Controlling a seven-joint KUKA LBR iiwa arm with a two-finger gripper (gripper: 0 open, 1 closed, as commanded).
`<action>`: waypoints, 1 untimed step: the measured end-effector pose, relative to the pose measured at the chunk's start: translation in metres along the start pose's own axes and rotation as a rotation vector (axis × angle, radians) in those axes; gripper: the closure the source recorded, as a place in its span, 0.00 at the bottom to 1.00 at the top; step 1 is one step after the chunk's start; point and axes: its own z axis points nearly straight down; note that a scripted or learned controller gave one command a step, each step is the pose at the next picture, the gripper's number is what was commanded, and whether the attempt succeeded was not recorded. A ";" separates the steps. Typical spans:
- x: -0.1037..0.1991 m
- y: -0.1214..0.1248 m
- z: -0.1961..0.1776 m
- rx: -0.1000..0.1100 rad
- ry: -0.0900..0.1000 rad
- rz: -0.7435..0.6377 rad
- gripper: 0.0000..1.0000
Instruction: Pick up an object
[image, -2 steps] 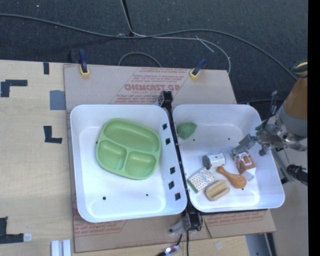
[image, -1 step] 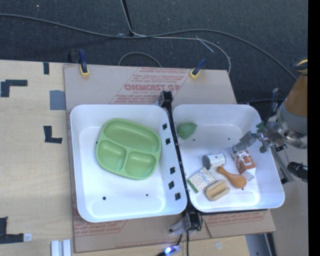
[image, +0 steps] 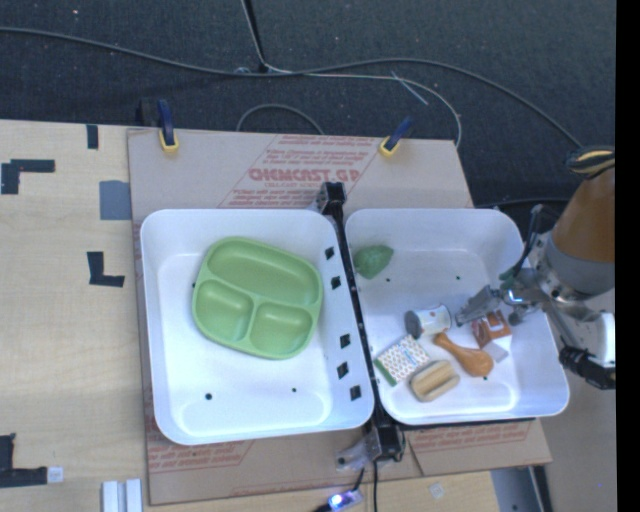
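Note:
The right bin (image: 470, 414) holds several small objects. An orange drumstick (image: 466, 356) lies near its front right, with a tan bread roll (image: 433, 380) and a checkered packet (image: 401, 358) to its left. A small white and grey can (image: 428, 321) lies on its side mid-bin. A green leafy piece (image: 372, 260) rests by the bin's left wall. My gripper (image: 487, 308) hangs low at the bin's right side, just above a small brown-red item (image: 491, 330) and right of the can.
The left bin (image: 165, 400) carries a green divided plate (image: 258, 297). A black divider (image: 345, 300) runs between the bins. Both stand on a cardboard sheet (image: 300, 165) clamped at the back. The arm's grey and orange wrist (image: 580, 240) overhangs the right bin's right rim.

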 end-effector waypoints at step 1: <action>-0.002 0.001 0.050 -0.011 -0.007 -0.001 0.00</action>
